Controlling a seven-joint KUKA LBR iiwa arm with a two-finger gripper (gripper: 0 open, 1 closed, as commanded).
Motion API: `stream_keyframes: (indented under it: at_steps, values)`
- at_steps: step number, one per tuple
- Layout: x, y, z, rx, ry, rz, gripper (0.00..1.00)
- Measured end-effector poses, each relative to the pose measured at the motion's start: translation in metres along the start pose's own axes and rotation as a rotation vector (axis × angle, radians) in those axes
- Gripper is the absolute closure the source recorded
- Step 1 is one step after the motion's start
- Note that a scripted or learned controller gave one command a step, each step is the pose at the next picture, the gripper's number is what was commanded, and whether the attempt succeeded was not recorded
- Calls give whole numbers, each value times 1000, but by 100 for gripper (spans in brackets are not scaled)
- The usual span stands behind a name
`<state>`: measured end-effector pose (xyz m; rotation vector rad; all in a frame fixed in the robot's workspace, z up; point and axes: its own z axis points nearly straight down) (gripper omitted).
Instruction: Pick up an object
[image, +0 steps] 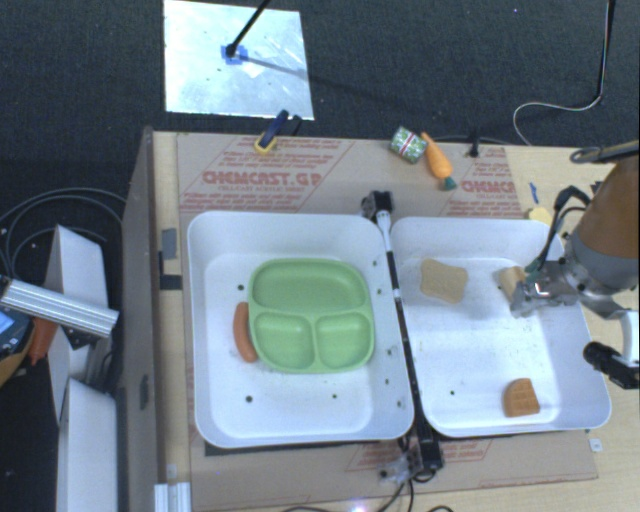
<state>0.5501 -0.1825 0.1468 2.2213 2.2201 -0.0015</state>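
The right white bin (470, 420) holds a pale tan bread-like piece (443, 281) near its back left and a small orange-brown piece (520, 397) near its front right. Another tan object (510, 281) lies at the bin's back right, partly hidden by the arm. My gripper (528, 298) hangs low over that corner, right beside this tan object; whether it touches it is unclear. The grey arm with its orange band (610, 225) comes in from the right.
The left white bin (215, 400) carries a green divided plate (310, 315) with an orange sausage (242, 332) beside it. Behind the bins on the bench lie a small can (407, 143), a toy carrot (437, 160) and a yellow clamp (270, 134).
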Motion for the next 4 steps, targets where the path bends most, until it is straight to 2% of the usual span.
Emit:
stream_keyframes:
  at_steps: [1, 2, 3, 4]
  values:
    - [76, -16, -14, -1, 3, -5, 100]
    - [147, -3, -41, -2, 3, -6, 100]
    - [227, 9, -38, -1, 3, -5, 100]
    - [165, 19, -38, -2, 0, -2, 100]
